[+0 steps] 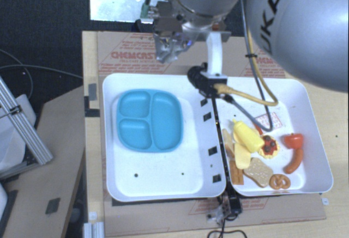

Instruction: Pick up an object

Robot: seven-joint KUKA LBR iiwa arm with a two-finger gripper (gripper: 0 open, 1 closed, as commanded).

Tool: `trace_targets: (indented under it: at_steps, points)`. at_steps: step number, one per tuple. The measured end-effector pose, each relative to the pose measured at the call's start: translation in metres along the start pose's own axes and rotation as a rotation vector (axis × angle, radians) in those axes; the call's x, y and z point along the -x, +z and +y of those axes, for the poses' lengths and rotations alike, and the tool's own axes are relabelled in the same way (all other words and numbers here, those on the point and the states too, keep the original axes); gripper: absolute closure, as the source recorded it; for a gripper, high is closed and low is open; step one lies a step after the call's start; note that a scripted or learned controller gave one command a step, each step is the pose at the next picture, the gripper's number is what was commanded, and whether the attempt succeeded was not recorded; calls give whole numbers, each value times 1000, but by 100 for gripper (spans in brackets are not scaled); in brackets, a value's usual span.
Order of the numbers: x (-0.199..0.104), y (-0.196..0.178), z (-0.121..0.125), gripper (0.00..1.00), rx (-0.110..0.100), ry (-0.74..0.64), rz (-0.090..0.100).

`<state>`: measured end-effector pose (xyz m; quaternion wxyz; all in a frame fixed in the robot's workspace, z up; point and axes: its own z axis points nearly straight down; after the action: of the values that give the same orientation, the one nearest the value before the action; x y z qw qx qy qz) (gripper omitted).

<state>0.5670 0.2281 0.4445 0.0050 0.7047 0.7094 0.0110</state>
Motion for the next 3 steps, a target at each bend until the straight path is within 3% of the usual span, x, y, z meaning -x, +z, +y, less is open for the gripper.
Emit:
trace_targets:
  at_steps: [1, 2, 3]
  points:
    - [-7, -1, -58, 100, -23, -1, -6]
    - [-4, 115, -17, 100, -29, 7, -12]
    - [23, 158, -88, 100, -32, 7, -11]
